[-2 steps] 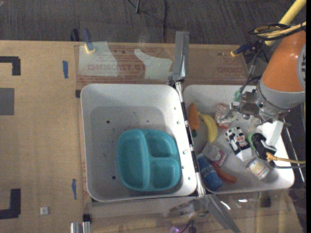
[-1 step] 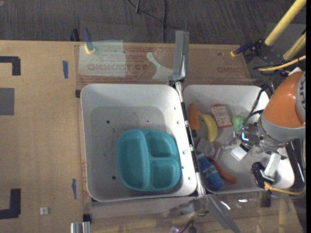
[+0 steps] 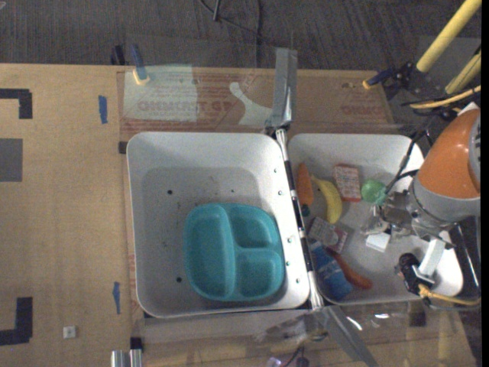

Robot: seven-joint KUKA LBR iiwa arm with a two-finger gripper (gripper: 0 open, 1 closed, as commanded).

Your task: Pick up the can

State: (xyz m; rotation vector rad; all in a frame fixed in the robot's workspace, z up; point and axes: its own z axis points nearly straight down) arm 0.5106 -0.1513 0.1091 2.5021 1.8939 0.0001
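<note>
Two shallow white plastic bins side by side on a cardboard-covered table, rounded corners, smooth matte walls. In the left bin, a teal divided tray with three compartments and soft rounded edges, lying toward 5 o'clock of that bin. In the right bin, along its left wall: an orange carrot-like piece at 10 o'clock, a curved yellow banana just beside it, a small red-and-white packet at 12 o'clock, a green ball near 1 o'clock. Lower down, a blue cylindrical can lying on its side at about 7 o'clock, touching a slim orange-red piece and just below a grey-and-red packet. Reaching in from 3 o'clock, the grey arm with its orange band, wrist bent down over the right half of the bin; jaws near a small white block, well apart from the can, too blurred to tell whether wide or narrow.
</note>
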